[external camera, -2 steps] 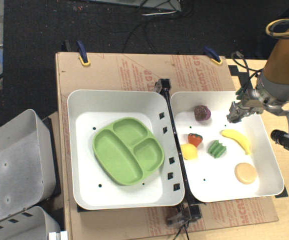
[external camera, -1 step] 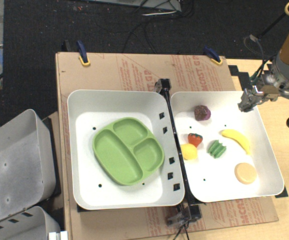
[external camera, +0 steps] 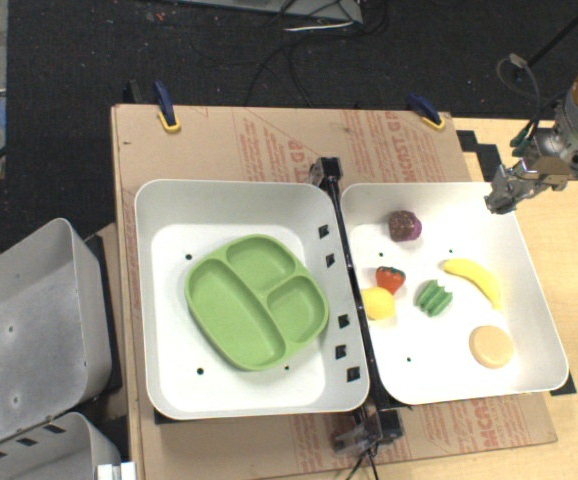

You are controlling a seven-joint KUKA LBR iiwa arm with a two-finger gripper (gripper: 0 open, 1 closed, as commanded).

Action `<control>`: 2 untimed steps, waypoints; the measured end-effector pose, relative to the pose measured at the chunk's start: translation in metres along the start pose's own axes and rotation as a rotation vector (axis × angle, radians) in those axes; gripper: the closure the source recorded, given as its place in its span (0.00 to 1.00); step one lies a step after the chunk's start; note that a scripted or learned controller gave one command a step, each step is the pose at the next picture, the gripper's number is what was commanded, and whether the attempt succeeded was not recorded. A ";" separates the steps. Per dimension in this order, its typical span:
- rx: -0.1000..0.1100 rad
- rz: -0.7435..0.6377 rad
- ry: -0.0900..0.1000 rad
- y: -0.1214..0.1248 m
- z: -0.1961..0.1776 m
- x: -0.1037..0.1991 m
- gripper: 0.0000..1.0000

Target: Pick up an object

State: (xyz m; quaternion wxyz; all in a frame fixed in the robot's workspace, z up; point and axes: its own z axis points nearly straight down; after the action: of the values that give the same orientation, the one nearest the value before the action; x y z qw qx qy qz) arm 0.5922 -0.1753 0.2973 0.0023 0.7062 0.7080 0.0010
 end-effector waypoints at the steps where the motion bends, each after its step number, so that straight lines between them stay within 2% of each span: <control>1: 0.005 -0.006 0.003 0.002 0.001 0.058 1.00; 2: 0.007 -0.005 0.003 -0.001 0.018 0.104 1.00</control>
State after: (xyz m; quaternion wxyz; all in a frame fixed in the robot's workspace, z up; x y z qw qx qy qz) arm 0.5911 -0.0712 0.2791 -0.0012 0.7046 0.7096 -0.0002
